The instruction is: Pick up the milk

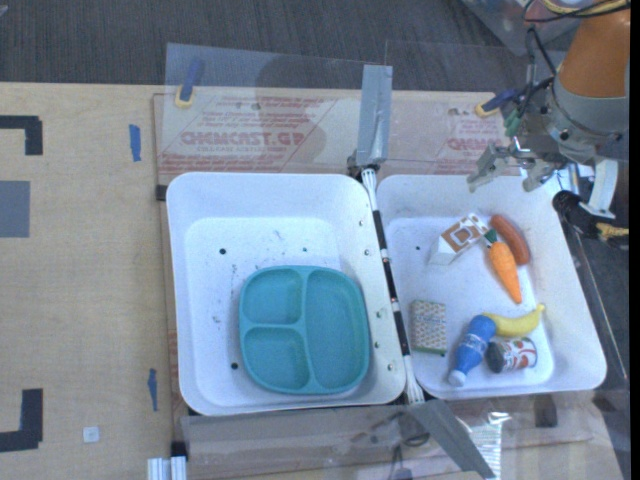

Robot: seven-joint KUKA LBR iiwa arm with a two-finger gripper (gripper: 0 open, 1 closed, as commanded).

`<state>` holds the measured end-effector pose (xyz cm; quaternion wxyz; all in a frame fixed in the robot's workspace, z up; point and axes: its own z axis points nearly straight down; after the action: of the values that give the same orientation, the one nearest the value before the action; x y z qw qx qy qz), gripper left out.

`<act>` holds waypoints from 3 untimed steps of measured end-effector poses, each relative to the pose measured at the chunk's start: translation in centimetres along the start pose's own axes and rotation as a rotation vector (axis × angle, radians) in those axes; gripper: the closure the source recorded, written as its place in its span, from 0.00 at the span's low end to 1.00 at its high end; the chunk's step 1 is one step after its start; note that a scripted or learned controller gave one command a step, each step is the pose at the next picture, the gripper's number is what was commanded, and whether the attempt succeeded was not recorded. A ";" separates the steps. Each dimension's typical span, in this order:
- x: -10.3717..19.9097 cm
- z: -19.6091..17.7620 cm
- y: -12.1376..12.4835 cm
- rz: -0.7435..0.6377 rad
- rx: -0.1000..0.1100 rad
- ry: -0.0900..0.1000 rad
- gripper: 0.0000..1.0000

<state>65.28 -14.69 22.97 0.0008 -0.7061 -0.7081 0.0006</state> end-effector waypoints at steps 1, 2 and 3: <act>0.6 13.3 0.0 -0.200 -0.005 -0.002 0.00; 0.5 12.2 0.1 -0.198 -0.009 -0.004 1.00; 0.5 12.2 0.1 -0.198 -0.009 -0.004 0.00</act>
<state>65.32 -14.21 10.72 -0.0036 -0.6326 -0.7744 -0.0014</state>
